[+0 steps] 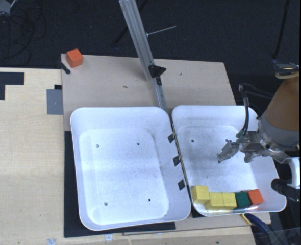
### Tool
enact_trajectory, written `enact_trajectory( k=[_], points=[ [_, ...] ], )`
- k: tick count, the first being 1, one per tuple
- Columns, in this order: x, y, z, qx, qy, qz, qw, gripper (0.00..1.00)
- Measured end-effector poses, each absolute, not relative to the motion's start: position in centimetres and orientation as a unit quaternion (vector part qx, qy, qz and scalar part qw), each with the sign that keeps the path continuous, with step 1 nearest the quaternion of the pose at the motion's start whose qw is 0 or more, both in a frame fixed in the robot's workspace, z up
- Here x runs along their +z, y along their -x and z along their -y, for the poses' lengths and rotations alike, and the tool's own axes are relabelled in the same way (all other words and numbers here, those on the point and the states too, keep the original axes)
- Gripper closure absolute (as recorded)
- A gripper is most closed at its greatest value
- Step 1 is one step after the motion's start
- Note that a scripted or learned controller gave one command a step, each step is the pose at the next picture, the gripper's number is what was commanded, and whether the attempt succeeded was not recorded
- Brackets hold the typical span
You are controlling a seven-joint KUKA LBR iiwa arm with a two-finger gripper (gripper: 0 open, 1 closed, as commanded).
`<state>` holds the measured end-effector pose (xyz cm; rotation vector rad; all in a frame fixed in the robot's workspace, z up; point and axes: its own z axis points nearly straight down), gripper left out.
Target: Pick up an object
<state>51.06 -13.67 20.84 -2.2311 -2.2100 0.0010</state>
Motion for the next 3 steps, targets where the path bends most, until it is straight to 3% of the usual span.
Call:
enact_trajectory(
  k=[1,2,3],
  points=[
    [23.7,-56.3,12.2,-0.0011,0.706,0.708,-0.001,0.00],
    [36.4,-64.3,5.6,-0.0030,0.705,0.709,-0.003,0.00],
    [23.2,-59.9,7.4,0.0039,0.708,0.706,0.004,0.00]
  ],
)
